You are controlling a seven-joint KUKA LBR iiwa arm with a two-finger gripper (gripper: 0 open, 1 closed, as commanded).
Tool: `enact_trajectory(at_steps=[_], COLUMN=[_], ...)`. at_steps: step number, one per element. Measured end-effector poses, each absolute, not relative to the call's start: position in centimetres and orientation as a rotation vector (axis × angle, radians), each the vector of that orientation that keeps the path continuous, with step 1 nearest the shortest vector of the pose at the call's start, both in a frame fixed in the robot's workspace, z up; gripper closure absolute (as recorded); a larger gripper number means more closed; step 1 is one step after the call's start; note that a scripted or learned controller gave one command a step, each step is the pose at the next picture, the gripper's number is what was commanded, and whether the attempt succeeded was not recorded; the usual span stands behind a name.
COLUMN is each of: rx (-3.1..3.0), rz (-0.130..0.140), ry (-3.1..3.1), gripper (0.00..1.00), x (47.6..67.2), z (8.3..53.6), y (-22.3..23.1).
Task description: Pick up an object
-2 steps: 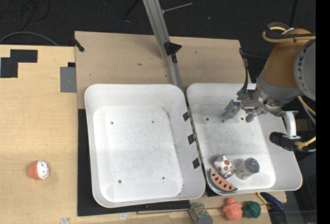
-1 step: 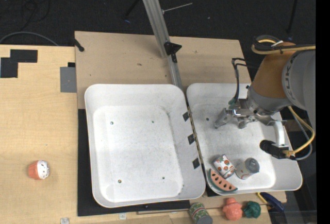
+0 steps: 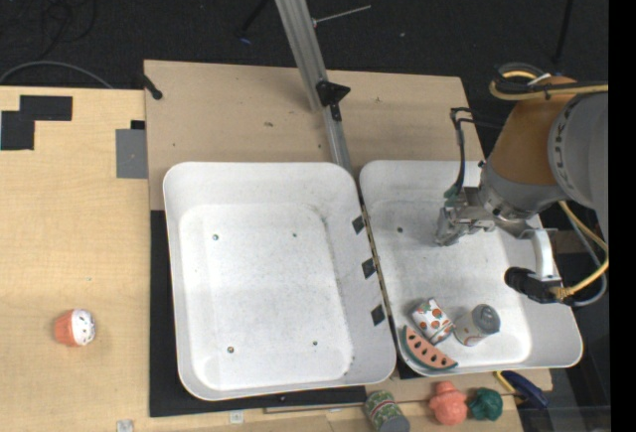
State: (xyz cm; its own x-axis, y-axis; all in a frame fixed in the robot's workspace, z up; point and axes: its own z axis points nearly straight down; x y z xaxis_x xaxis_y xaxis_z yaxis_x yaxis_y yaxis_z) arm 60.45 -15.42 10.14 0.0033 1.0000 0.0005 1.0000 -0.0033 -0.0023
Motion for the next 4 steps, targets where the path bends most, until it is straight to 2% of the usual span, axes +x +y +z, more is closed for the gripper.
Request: enact_trajectory(at_steps=[2, 3, 4], rx=[-2.222, -2.22, -2.215], rz=[-0.004, -0.001, 0.001], ry=[-2.225, -2.223, -2.222], gripper=[1.0, 1.0, 1.0], x=[61.6, 61.6, 62.2], z=[20.6, 22.9, 22.0], y=[-15.1, -15.2, -10.5])
